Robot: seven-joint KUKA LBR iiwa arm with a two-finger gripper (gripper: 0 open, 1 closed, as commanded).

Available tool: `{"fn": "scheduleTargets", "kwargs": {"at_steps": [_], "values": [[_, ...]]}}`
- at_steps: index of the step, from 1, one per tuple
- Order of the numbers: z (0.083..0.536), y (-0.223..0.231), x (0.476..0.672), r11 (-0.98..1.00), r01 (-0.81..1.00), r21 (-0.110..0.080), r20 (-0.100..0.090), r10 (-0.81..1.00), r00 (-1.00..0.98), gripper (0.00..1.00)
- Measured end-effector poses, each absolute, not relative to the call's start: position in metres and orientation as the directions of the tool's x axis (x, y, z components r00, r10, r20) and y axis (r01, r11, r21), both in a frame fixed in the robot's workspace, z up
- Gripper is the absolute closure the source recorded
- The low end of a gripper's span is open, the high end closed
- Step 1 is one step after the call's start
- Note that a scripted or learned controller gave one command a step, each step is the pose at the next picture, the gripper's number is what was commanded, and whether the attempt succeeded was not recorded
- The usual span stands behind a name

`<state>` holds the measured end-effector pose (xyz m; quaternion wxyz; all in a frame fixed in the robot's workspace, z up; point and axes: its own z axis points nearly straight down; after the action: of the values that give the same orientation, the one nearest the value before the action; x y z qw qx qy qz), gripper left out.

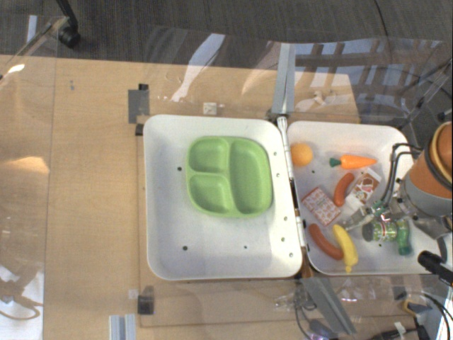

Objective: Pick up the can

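The can (388,231) is green with a pale label and lies on its side near the front right of the right bin (318,134). My gripper (375,217) hangs low over the bin, right at the can's upper left and touching or almost touching it. The grey arm with its orange band (433,167) comes in from the right edge, above the can. Whether the can sits inside the gripper is unclear from this angle.
The right bin also holds an orange ball (301,154), a carrot (356,162), a small carton (366,185), two red sausages (343,188) (323,240), a patterned box (320,205) and a banana (345,246). A green divided plate (231,175) lies in the left bin (166,211).
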<state>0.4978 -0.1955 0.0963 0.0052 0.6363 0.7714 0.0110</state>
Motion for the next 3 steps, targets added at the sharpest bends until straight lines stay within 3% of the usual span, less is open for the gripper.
{"fn": "scheduleTargets", "kwargs": {"at_steps": [1, 2, 3], "values": [[0.107, -0.196, 0.503, 0.194, 0.980, 0.036, -0.006, 0.981, -0.194, 1.00], [0.165, -0.204, 0.639, 0.068, 0.998, 0.007, -0.003, 0.998, -0.068, 1.00], [0.165, -0.204, 0.639, 0.068, 0.998, 0.006, -0.003, 0.998, -0.068, 0.00]]}}
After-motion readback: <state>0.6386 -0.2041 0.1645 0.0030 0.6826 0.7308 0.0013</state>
